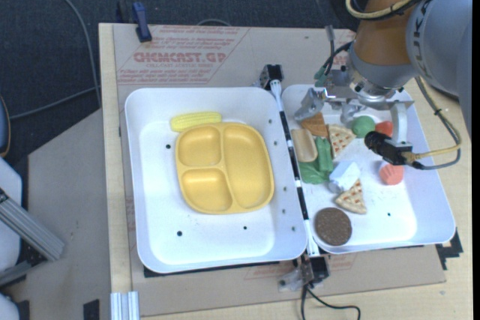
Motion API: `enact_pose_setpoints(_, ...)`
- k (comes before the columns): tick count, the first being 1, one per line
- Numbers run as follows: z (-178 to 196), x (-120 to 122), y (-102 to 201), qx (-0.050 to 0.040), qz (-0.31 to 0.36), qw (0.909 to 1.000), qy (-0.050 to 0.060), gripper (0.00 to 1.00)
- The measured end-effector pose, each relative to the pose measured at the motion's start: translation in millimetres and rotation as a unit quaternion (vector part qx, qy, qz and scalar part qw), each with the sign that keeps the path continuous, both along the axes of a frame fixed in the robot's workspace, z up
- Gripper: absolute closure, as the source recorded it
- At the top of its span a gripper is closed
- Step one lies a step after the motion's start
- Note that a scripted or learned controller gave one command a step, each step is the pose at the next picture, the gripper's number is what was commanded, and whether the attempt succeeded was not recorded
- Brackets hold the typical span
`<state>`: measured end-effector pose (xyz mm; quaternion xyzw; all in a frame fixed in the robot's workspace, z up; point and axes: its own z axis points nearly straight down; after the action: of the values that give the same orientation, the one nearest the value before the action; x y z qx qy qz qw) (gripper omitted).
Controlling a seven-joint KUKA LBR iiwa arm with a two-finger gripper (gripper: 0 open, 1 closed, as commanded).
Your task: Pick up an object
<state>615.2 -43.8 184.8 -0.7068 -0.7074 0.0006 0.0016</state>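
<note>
Grey-and-orange arm's gripper (339,110) hangs over the right white bin's (420,225) twelve o'clock end, above a heaped pile of toy food (330,154); its opening cannot be told. Descending squarely on one isolated piece would probably serve best.

A single fixed camera looks down at a slant from above the counter (187,56). Both white bins sit side by side mid-frame, the left bin (142,161) and the right bin (420,213), at moderate distance. The arm (405,19) enters from the upper right.
</note>
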Motion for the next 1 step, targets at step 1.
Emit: enact_pose_setpoints(1,-0.4,-66.1,-2.8,-0.0003,-0.001,1.0000,0.000,0.00)
